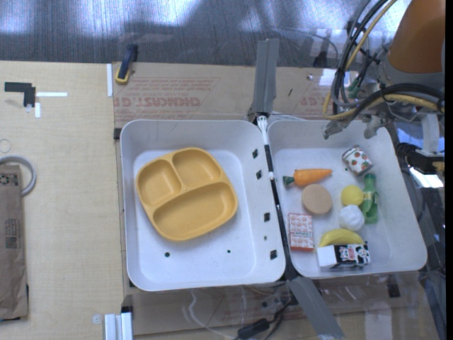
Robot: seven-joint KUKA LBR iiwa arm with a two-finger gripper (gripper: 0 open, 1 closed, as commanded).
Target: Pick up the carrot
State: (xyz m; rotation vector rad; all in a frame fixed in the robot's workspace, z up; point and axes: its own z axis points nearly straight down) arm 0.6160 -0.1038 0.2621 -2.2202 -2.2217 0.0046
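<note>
On the left, the yellow divided plate (187,193) sits alone in the left bin (141,261), out of harm's way. The carrot (310,177) lies in the right bin (407,250), close to the dividing wall, stem end toward it. A tan disc (317,200) sits just below it, so a sloppy descent could nudge either piece or catch the wall. The hand (364,122) hangs over the bin's far edge amid cables; I cannot tell its opening.
</note>
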